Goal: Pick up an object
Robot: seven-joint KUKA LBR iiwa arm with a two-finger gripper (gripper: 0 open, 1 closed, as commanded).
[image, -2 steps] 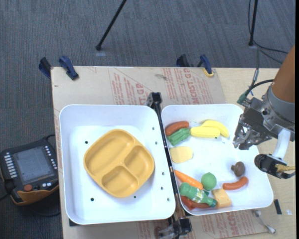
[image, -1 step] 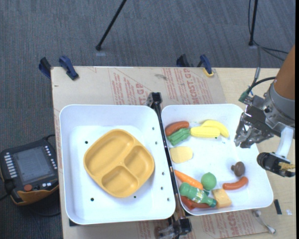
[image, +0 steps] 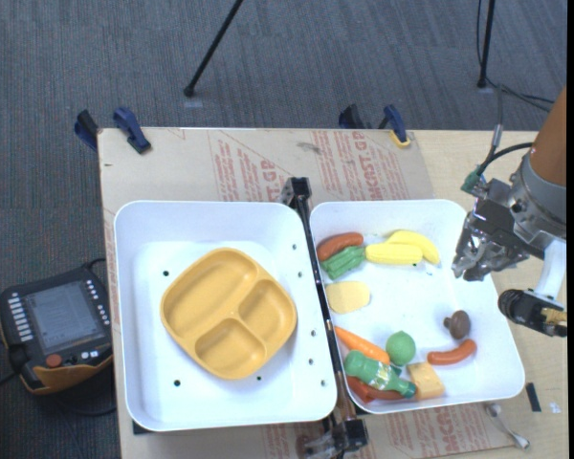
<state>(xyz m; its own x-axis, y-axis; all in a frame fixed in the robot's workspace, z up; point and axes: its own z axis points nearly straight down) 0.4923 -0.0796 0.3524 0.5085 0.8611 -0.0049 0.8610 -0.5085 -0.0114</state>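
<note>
My gripper (image: pixel 475 264) hangs over the right edge of the right bin (image: pixel 430 210), with nothing between its fingers that I can see. Toy food lies in that bin: a red sausage (image: pixel 339 245), a green piece (image: pixel 344 261), a yellow banana (image: pixel 416 243) and a yellow corn piece (image: pixel 392 253) at the back, a pale yellow disc (image: pixel 347 297) in the middle, and a brown mushroom (image: pixel 456 324) and another red sausage (image: pixel 452 354) near the right. At the front are a carrot (image: pixel 359 340), a green ball (image: pixel 400 346), a green bottle (image: pixel 375 372) and a tan wedge (image: pixel 426 381).
The left bin (image: pixel 139 228) holds a yellow divided plate (image: pixel 229 311). A black divider (image: pixel 314 256) runs between the bins. Blue clamps (image: pixel 131 128) grip the bench's back edge. A teach pendant (image: pixel 55 327) lies on the floor at the left.
</note>
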